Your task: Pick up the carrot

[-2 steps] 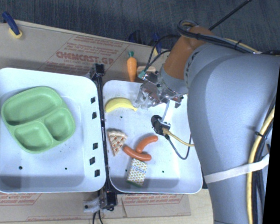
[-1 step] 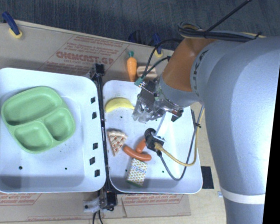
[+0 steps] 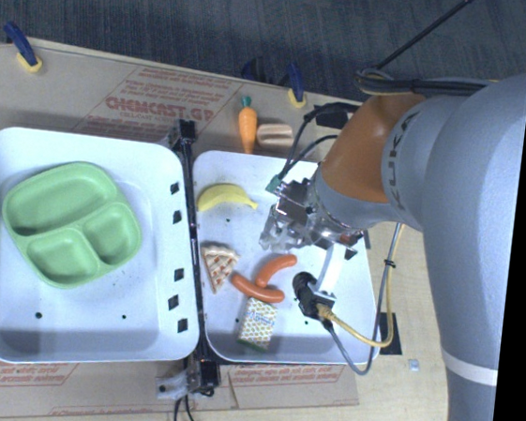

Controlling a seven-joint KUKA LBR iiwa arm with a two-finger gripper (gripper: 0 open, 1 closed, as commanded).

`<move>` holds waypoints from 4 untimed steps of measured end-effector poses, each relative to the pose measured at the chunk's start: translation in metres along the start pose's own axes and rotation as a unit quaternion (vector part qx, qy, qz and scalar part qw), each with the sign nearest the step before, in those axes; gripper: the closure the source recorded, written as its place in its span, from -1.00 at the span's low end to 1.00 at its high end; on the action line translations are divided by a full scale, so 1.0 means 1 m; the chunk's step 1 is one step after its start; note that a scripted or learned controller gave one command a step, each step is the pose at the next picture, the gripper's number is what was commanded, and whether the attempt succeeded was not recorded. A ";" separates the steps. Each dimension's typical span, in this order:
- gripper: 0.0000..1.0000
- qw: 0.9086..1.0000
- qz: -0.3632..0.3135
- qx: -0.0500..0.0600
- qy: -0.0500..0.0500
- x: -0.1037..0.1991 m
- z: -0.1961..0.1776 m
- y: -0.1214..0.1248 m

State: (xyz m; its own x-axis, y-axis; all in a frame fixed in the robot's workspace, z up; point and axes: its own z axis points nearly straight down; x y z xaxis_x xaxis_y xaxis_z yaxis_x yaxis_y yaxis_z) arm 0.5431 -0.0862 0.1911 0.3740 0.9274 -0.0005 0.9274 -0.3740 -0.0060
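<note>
The carrot (image 3: 245, 127) is orange with a green top. It lies on the cardboard just behind the right bin (image 3: 358, 291), outside both bins, next to a small bun (image 3: 273, 136). My gripper (image 3: 284, 234) hangs inside the right bin, well in front of and to the right of the carrot. It sits just above the upper end of a red sausage (image 3: 275, 268), with nothing visibly held.
The right bin also holds a banana (image 3: 227, 197), a pizza slice (image 3: 219, 266), a second sausage (image 3: 256, 290) and a patterned packet (image 3: 258, 324). A green divided plate (image 3: 71, 223) lies in the left bin (image 3: 5, 317). Blue clamps stand at the cardboard's back edge.
</note>
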 end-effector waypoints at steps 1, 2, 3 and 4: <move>1.00 0.986 0.167 0.000 0.000 -0.031 0.100 0.002; 1.00 0.995 0.103 -0.001 0.000 -0.117 0.076 0.027; 1.00 0.999 0.041 -0.002 0.000 -0.118 -0.068 0.001; 1.00 0.992 0.124 0.000 0.001 -0.082 -0.014 -0.040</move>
State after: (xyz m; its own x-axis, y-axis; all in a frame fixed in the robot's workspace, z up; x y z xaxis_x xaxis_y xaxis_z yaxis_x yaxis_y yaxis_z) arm 0.4759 -0.1471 0.2052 0.5902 0.8073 -0.0007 0.8072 -0.5902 -0.0057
